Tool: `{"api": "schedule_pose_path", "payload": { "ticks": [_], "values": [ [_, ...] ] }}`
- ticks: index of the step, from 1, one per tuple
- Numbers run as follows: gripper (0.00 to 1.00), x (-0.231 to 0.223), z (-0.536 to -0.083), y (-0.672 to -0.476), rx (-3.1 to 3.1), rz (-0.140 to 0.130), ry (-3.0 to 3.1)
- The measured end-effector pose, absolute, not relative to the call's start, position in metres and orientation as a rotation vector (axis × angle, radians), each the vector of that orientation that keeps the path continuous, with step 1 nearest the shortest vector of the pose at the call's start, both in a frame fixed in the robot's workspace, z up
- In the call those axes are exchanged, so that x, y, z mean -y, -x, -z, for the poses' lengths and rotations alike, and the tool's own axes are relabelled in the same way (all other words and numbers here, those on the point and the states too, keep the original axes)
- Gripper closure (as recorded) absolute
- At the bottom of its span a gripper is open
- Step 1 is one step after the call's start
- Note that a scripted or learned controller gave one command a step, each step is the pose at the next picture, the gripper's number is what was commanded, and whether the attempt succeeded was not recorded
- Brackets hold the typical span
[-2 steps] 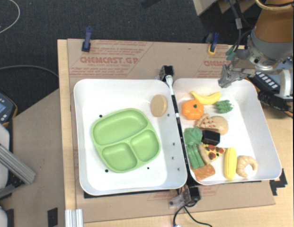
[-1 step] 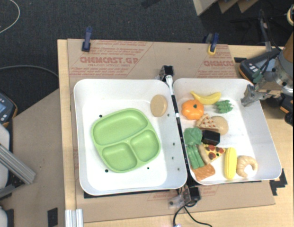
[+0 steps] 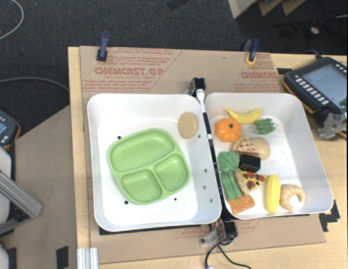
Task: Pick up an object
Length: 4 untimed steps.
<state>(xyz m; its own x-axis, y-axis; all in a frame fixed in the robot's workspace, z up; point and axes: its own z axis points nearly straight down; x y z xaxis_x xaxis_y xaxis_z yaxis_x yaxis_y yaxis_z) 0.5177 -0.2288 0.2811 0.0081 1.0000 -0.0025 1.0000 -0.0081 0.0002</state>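
Note:
Two white bins sit side by side. The left bin point(image 3: 101, 150) holds a green divided plate point(image 3: 148, 166) and a tan oval piece point(image 3: 188, 125) near its far right corner. The right bin point(image 3: 314, 167) holds toy food: a banana point(image 3: 244, 116), a green leafy piece point(image 3: 265, 125), an orange pumpkin point(image 3: 228, 129), a waffle wedge point(image 3: 244, 145), a black block point(image 3: 249, 162), a green vegetable point(image 3: 228, 162), a pizza slice point(image 3: 250, 181), a yellow corn cob point(image 3: 272, 193) and a croissant point(image 3: 292, 195).
The bins rest on a cardboard sheet point(image 3: 134, 72), clamped by a blue clip point(image 3: 102, 46) and a yellow clip point(image 3: 251, 52). A control pendant point(image 3: 322, 86) lies at the right edge. A black clip point(image 3: 198, 85) joins the bins at the back.

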Motion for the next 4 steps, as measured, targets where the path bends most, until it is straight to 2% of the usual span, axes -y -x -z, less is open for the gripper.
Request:
{"api": "schedule_pose_path", "payload": {
  "ticks": [1,2,4],
  "values": [
    [1.0,0.147,-0.42,-0.525,-2.222,-0.018,-2.199],
    [1.0,0.207,-0.381,-0.477,-2.215,0.005,-2.231],
    [1.0,0.009,-0.504,-0.484,-2.231,-0.015,-2.203]
  ]
}}
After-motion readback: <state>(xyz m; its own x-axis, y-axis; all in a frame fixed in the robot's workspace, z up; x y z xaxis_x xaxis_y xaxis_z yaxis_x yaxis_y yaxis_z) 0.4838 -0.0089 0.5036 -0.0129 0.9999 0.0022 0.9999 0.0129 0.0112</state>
